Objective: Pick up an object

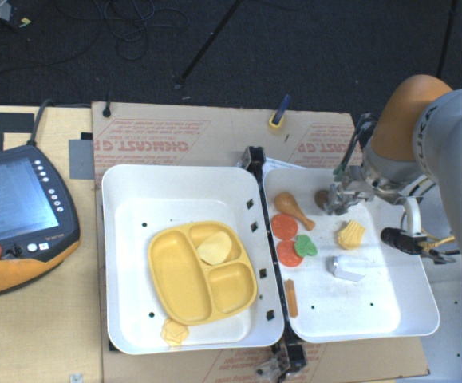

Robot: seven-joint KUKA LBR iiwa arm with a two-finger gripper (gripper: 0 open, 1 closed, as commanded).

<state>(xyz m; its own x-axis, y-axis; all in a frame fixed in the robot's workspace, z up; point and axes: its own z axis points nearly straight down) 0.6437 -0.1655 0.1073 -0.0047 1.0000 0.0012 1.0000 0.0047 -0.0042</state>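
My gripper (339, 203) hangs low over the back of the right bin (410, 309), near its far wall. A small dark round thing (324, 200) sits right against its left side; whether it is touching I cannot tell. A yellow corn piece (350, 234) lies just in front of the gripper. To the left lies a brown drumstick (293, 210). Nearer the divider are two red slices (285, 227) and a green piece (306, 246). A pale grey block (347, 269) rests mid-bin, and an orange stick (290, 298) lies by the divider.
The left bin (127, 206) holds a yellow divided tray (175, 282) with a pale chip (214, 250) in one compartment. A small yellow piece (175, 333) lies at that bin's front. A tablet-like pendant (19, 206) sits on the far left.
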